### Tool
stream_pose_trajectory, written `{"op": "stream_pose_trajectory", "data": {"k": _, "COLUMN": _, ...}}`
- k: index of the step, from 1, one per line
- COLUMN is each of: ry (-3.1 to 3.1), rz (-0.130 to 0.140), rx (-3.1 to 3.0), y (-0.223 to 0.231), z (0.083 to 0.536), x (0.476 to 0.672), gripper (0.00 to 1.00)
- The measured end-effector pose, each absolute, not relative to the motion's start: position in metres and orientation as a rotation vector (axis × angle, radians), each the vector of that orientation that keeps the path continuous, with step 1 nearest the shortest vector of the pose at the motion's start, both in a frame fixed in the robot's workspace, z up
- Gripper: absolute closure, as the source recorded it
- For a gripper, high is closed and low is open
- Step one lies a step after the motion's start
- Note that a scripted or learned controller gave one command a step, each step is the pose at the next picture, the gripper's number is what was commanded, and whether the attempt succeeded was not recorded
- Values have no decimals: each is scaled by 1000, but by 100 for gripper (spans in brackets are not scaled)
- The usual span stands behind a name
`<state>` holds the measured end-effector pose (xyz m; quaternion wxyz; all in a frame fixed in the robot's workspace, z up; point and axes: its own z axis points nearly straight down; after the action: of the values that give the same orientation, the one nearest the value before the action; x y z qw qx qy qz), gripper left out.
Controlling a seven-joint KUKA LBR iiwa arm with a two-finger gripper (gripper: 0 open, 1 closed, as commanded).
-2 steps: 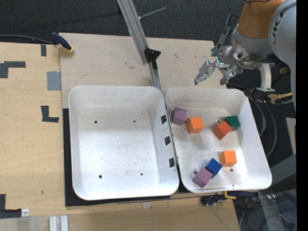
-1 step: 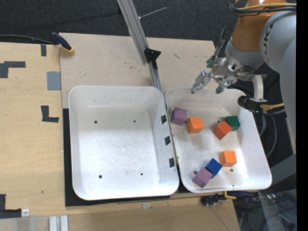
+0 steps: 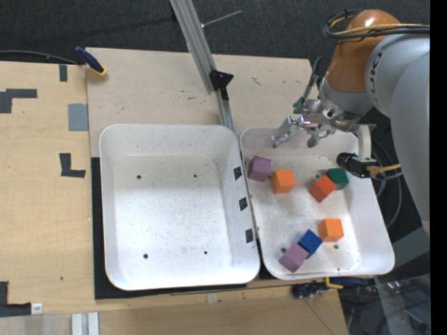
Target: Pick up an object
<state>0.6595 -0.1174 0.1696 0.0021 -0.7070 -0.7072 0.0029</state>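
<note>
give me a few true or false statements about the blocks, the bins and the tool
1. All the blocks lie in the right bin. True.
2. The tool has its fingers spread with nothing between them. True.
3. The green block sits alone, apart from the others. False: it touches the red block.
4. The blue block touches a purple block. True.
5. The tool is over the left bin. False: it is above the right bin's far edge.
</note>
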Motion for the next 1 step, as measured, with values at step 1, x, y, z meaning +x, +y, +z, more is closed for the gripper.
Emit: {"op": "stream_pose_trajectory", "data": {"k": 1, "ry": -2221, "rz": 7, "rx": -2217, "y": -112, "z": 123, "x": 663, "gripper": 0}}
